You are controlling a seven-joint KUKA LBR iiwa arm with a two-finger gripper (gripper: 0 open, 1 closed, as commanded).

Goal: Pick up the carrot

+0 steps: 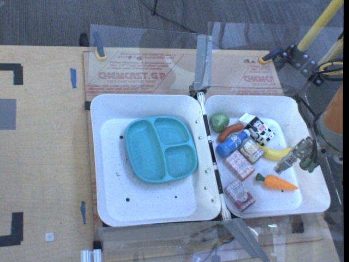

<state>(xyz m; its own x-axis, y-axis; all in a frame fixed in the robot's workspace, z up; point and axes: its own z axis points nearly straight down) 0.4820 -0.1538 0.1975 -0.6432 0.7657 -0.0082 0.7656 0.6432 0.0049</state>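
The carrot, orange with a small green top at its left end, lies flat near the front right of the right bin. My gripper hovers just above and behind it, at the bin's right side, its fingers pointing down-left toward the banana. The arm's orange band shows at the right edge of the view. Nothing is seen between the fingers.
The right bin also holds a green ball, a red sausage, a blue bottle, a black-and-white toy and small boxes. A teal divided plate lies in the left bin.
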